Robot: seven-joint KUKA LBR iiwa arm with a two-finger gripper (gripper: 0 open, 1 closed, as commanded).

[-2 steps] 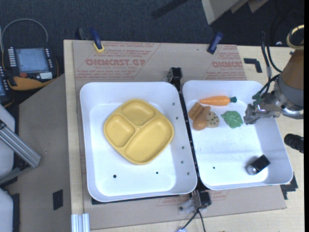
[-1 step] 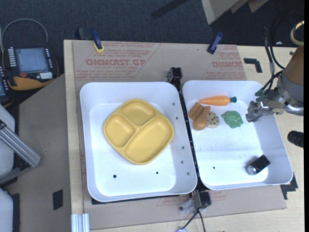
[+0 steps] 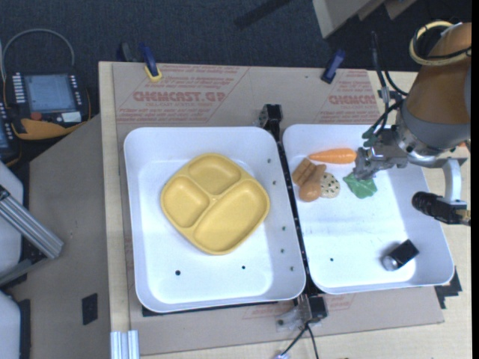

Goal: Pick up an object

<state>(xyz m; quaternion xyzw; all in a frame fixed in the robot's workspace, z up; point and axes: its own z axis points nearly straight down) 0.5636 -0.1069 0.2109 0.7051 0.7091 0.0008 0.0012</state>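
On the table's right bin [image 3: 419, 271], my pincer [image 3: 365, 172] (grip state I cannot tell) sits over the green toy [image 3: 364, 188], likely light and soft, best pinched mid-body

Yellow divided plate [image 3: 215, 212] in white left bin [image 3: 142, 260]; orange carrot [image 3: 332, 156], green leafy piece [image 3: 362, 187], brown speckled cookie [image 3: 328, 186] in white right bin [image 3: 359, 271]; tan desk [image 3: 194, 88], red lettering.
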